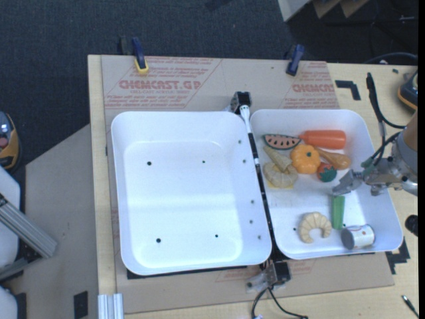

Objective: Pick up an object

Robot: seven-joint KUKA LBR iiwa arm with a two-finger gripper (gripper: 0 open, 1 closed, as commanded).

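Looking at open room first: the left bin (182, 191) has its whole floor free, just a few small dark dots on it, with rounded rims all around. The right bin (382, 211) is the crowded one, and the two sit touching along a shared middle edge.

Both rest on a cardboard-covered tabletop (99, 145) with red print on it, held at the far edge by two clamps (139, 55). Dark carpet lies beyond it.

Stuff in the right bin: a watermelon slice (281, 141) and an orange carrot-like piece (324, 138) along the far side, a small pumpkin (305, 159) just beside them, a pale ridged piece (280, 175) near the middle edge, a little red-and-green thing (326, 173), a green stick (339, 211), a croissant (315, 226) near the front, and a silver can (358, 236) at the front right corner.

The gripper (342, 187) comes in from the right and sits just above the green stick's far end. Can't tell how far apart its fingers are, or whether they have hold of anything.
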